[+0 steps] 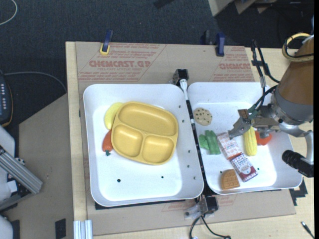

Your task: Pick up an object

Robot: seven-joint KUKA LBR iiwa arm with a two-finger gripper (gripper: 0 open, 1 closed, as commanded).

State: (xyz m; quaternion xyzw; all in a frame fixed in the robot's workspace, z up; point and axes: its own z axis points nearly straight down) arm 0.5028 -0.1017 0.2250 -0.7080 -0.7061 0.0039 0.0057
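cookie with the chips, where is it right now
The cookie lies in the right bin, near its upper left corner, just above the green item and beside the divider between the bins.

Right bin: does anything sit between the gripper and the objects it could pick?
Nothing visible does. The gripper hangs over the right bin, directly above the red-and-white packet, with the corn cob beside it. The green item and cookie lie uncovered further left.

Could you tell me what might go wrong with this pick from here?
The gripper sits among crowded items in the right bin: the snack packet, yellow corn cob and green toy lie close together, so it may nudge neighbours or catch two at once. The flat packet may also slip.
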